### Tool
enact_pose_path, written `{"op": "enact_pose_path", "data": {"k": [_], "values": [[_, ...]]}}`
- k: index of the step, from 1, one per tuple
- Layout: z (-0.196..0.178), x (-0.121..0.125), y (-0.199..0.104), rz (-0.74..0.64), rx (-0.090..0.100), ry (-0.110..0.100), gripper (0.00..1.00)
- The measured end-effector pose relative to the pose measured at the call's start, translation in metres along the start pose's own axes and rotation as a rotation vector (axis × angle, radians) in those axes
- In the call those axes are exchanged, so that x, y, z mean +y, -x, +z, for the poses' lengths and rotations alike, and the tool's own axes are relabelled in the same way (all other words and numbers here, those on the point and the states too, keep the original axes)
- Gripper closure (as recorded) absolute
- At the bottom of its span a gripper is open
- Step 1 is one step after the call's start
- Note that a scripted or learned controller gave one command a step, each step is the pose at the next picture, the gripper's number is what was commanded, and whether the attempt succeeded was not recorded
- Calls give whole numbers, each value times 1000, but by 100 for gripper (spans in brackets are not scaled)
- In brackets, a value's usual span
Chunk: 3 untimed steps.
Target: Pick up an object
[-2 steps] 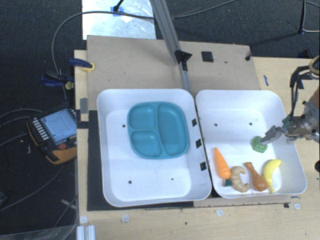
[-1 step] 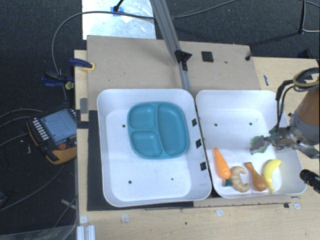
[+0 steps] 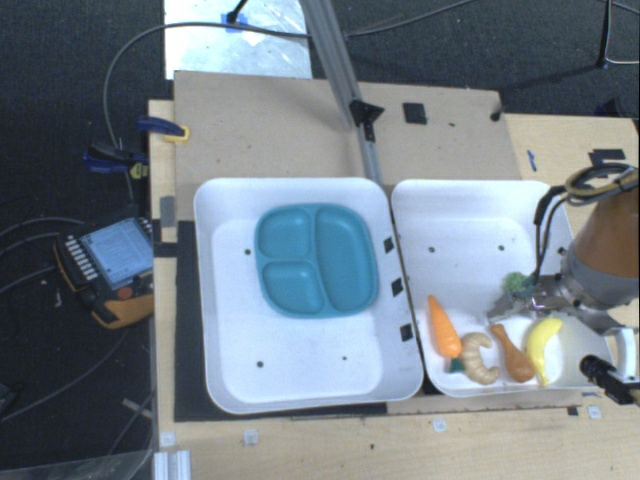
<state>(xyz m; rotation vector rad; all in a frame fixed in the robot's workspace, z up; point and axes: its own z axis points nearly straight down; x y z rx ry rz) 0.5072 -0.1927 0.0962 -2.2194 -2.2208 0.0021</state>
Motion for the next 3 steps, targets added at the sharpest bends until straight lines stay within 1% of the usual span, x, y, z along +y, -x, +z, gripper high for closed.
{"op": "enact_pose_path", "data": {"k": [1,2,3], "values": [[9,2,1,0,-1,6,0],[-4,5,1,0,-4,15,100],[-65,9,7,-4,-3,8,100]]}}
